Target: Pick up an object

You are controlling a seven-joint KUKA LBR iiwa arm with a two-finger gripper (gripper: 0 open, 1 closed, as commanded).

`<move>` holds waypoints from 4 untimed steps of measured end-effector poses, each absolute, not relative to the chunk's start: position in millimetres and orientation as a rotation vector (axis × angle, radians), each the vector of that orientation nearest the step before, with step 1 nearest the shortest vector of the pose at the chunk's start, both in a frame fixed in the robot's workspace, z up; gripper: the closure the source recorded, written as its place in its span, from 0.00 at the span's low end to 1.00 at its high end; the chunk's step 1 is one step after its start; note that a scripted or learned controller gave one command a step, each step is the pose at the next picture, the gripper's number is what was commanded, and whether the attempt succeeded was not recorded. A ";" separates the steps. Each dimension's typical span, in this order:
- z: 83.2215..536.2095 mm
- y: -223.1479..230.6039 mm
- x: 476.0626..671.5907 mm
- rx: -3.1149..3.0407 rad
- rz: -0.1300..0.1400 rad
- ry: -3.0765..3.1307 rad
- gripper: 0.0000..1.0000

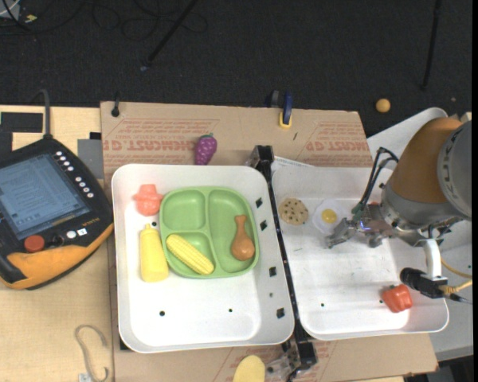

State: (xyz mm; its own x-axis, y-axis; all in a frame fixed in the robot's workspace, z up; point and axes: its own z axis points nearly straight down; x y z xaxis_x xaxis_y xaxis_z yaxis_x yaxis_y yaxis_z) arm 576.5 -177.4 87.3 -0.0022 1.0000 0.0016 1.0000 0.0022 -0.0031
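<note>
Two shallow white bins sit side by side on the bench, the left bin [135, 317] and the right bin [342, 309], meeting along a dark central seam. The gripper [344, 231] hangs low over the right bin, its metal fingers pointing toward the view's left. Whether they are parted or closed cannot be made out, and nothing is seen between them.

Just beside the fingertips lies a small fried egg [328, 215], flat and round, white with a yellow centre, so it has no long axis to speak of. A round, speckled cookie [293, 210] lies near it, closer to the seam. A red-orange chunky toy [397, 298] sits well apart, toward the bin's near right corner, beside a black cable end.

In the left bin a green sectioned plate [209, 205], smooth plastic, holds a ridged yellow corn cob [190, 255] lying diagonally and a brown drumstick [241, 239] standing roughly upright in the view. A yellow bottle [152, 253] lies just beside the plate, with a pink-red toy [146, 200] above it.

A purple grape bunch [205, 148] rests on the cardboard behind the bins.
</note>
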 end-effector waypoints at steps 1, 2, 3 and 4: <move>97.6 -178.9 576.1 -2.220 0.002 -2.218 1.00; 141.8 -177.4 571.0 -2.223 -0.002 -2.221 1.00; 198.5 -188.5 572.8 -2.226 -0.002 -2.221 1.00; 229.5 -190.4 572.9 -2.224 -0.002 -2.221 1.00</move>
State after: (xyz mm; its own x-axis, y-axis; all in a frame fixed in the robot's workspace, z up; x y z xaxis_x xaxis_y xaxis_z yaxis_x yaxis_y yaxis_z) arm 572.9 -190.4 229.5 0.0017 1.0000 -0.0003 1.0000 -0.0017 0.0020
